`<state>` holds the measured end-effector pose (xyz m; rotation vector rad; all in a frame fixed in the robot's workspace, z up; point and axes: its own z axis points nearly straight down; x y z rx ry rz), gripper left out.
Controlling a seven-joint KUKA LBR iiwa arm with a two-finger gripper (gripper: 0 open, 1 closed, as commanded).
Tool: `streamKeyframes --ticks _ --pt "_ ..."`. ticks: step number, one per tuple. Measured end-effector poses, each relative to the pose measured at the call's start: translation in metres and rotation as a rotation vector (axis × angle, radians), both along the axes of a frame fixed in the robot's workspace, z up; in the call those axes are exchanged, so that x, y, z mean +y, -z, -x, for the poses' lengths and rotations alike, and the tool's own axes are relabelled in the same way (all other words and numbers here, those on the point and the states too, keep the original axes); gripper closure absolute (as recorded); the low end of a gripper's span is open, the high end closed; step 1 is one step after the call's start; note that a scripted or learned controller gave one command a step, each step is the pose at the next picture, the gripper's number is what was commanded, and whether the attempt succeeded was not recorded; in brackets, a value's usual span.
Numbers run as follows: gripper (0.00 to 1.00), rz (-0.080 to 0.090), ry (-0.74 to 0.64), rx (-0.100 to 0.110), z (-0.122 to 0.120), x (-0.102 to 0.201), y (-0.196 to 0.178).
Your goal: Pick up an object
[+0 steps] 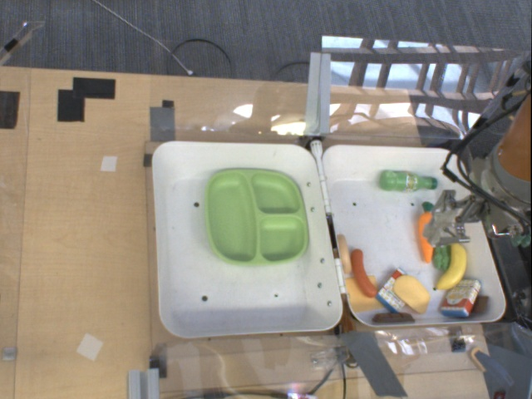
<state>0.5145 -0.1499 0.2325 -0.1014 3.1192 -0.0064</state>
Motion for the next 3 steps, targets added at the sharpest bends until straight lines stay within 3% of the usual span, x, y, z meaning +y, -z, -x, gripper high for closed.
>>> streamKeyframes --ticks 2,3 --pt "1.00 0.001 -0.001 -0.012 -0.004 0.000 -0.021" --pt "1.00 -0.008 0.321 0.013 0.019 0.048 0.004"
